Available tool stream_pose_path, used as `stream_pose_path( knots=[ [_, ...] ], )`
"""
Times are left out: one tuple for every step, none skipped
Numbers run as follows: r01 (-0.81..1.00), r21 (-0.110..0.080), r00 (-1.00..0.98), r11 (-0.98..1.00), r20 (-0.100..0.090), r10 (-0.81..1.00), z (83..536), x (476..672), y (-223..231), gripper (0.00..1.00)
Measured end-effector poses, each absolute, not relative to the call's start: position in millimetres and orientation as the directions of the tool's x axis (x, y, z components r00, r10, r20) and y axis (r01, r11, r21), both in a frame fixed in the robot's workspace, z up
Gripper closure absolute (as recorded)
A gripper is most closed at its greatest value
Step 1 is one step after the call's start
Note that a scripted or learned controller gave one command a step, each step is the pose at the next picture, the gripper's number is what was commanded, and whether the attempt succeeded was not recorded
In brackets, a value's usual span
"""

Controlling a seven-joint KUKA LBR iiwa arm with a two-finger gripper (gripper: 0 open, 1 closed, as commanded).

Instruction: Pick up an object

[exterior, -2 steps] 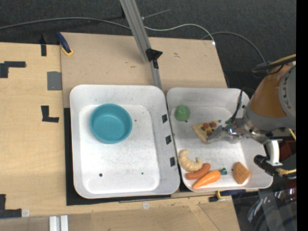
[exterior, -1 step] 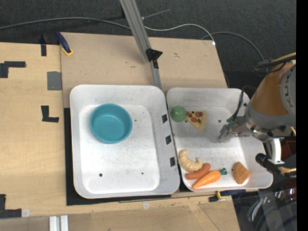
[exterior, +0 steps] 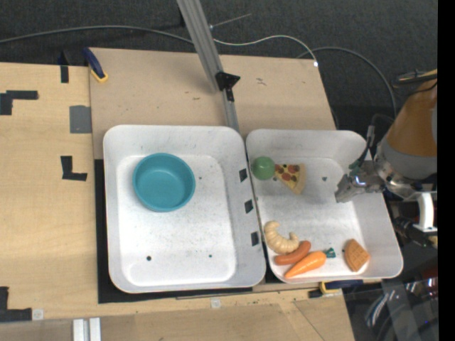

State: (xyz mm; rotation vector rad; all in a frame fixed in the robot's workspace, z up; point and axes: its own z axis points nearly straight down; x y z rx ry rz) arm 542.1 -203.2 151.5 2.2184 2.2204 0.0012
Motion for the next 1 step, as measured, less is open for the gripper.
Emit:
stream_pose_path(
  knots=[
    [1.000,0.003,-0.001,0.001,-0.001,1.000,194.0,540.6,-202.3,1.00]
  ],
)
